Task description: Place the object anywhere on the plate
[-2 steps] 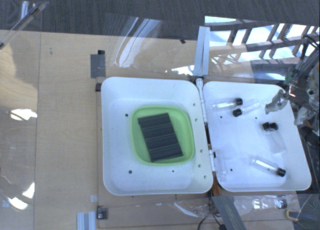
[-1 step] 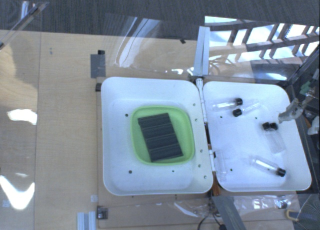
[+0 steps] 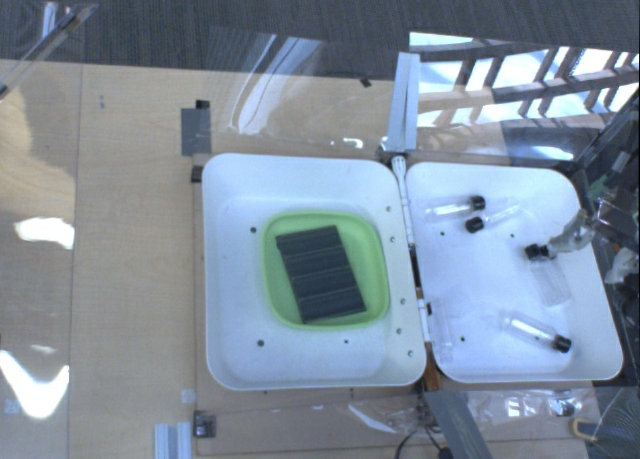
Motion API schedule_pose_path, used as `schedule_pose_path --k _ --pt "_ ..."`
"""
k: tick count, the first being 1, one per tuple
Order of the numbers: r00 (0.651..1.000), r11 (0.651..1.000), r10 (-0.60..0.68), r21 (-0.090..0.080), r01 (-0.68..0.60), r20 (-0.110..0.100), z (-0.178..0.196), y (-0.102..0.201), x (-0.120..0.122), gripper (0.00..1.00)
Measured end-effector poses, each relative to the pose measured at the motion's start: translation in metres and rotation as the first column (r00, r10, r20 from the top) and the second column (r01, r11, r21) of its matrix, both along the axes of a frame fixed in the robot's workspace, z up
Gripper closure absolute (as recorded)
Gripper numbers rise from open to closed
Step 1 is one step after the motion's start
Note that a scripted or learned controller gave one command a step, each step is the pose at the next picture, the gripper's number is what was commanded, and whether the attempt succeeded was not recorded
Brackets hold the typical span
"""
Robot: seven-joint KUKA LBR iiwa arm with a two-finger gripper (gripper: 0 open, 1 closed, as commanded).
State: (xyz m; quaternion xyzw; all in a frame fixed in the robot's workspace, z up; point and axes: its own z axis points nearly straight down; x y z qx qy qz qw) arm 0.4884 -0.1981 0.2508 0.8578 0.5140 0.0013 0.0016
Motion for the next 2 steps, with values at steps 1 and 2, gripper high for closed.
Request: schedule_pose_path --k 1,2 --pt "0.999 0.999 -0.049 -0.001 0.049 0.002 0.011 0.001 0.001 0.00" --pt "0.991 0.991 -0.134 0.000 0.134 0.003 0.019 0.029 0.001 0.00"
